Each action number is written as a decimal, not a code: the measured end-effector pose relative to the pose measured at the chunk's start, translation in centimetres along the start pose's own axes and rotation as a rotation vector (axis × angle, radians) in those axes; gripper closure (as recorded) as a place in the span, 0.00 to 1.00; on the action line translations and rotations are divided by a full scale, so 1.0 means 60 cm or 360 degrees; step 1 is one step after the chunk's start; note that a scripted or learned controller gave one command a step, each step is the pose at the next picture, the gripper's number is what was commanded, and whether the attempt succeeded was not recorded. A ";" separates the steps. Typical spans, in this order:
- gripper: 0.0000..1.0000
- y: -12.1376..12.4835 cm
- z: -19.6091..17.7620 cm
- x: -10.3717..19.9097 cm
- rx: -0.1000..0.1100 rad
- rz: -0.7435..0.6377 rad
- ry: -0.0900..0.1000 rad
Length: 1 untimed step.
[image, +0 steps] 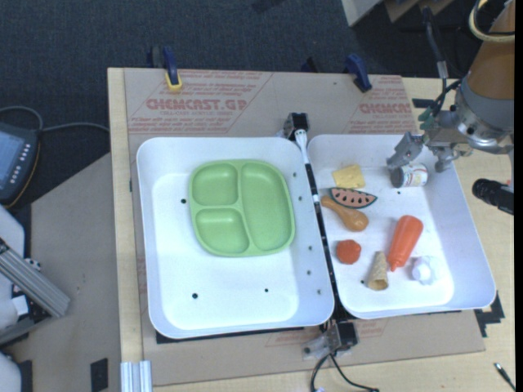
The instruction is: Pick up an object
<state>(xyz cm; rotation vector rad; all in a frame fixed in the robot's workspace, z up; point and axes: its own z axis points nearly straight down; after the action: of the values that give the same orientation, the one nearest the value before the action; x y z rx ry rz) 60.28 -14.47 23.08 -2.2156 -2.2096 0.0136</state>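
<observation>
**Pincer low over the right bin's far corner**

While my grey arm point(490, 80) with its orange band reaches in from the right, my two-finger pincer point(418, 163) hangs over the far right part of the right-hand shallow white bin point(466, 288). Its fingers stand spread apart, one dark finger point(402, 158) to the left and the other to the right, with nothing clamped between them. A small white cylinder with a printed label point(417, 176) lies in the bin just below and between the fingertips, on its side.

Nearer the bin's middle lie a yellow cheese-like wedge point(349, 175), a watermelon slice toy point(353, 198) and a tan pear-shaped toy point(346, 212) touching it. Toward the front sit a small red round toy point(349, 251), a beige cone point(377, 271), an orange carrot toy point(404, 240) and a small pale lavender object point(421, 271).

A light green divided plastic plate point(242, 207) rests in the left-hand white bin point(163, 300).
</observation>
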 end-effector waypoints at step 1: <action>0.00 0.004 -0.014 0.001 -0.0023 -0.0005 -0.0004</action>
<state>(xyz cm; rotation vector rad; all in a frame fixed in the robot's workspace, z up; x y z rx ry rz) 60.54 -14.43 23.90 -2.2207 -2.2211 0.0003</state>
